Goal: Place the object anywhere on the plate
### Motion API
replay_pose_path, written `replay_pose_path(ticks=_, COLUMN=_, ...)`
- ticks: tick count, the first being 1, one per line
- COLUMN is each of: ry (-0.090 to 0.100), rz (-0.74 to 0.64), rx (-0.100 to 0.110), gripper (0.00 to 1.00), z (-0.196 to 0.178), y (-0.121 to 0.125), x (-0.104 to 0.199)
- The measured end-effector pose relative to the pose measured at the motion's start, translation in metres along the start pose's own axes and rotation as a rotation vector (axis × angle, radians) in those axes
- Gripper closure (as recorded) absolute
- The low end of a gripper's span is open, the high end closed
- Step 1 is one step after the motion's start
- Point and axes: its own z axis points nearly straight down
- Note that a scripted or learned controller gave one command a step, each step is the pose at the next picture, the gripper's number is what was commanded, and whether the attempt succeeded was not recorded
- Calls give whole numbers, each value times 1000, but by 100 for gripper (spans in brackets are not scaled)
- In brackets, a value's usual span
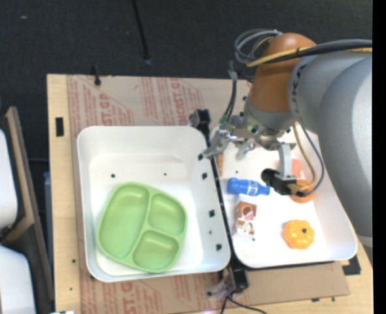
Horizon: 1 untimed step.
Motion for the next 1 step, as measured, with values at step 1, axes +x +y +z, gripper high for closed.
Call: replay_pose_path(ticks=1, ry=-13, rz=8, rx=9, gripper=100, z=-36, y=-24, x=40)
